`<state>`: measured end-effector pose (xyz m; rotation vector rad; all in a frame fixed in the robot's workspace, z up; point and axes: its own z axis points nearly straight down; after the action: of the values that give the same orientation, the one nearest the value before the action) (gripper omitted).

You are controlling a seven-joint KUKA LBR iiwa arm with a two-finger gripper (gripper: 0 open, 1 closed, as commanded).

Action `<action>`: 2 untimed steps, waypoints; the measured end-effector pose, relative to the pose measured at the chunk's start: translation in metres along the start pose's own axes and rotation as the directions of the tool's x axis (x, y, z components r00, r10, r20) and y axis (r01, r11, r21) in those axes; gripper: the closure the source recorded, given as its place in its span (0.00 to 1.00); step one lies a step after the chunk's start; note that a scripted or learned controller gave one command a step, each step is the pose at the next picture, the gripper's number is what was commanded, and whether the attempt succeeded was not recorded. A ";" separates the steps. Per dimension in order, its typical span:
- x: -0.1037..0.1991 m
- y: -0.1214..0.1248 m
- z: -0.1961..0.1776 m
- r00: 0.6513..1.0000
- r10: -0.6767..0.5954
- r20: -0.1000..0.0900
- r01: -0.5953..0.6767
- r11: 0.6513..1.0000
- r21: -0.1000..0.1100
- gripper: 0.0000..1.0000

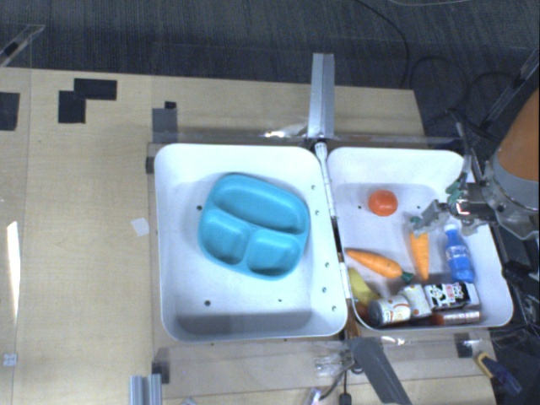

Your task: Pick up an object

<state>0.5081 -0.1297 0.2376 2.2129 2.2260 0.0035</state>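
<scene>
Objects for picking lie crowded in the right white bin, while the left white bin holds a single item: a sky-blue plastic divided tray, tilted slightly and lying near the bin's middle, its three compartments facing up.

Across the metal divider between the bins, a yellow rounded item sits tight against the right bin's left wall, partly hidden. Just above it a larger orange plastic carrot lies at a slant, tip toward the left wall. A small orange-red ball-shaped fruit rests apart from the rest in the bin's upper middle. Along the near wall lies a small can with a red and white label, and touching it to the right a white carton with black markings, with a dark red strip-like item below it. A smaller orange carrot stands roughly lengthwise just above the carton, and a blue plastic bottle with a white cap lies beside it to the right.

The two-finger gripper hovers over the bin's right part, above the small carrot and the bottle; whether it is spread or closed cannot be told, and nothing is seen between its tips.
</scene>
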 end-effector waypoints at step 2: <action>-0.021 0.019 0.149 0.972 0.236 -0.002 -0.236 0.972 -0.006 0.00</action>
<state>0.5280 -0.1505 0.0889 2.4587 1.9458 0.0132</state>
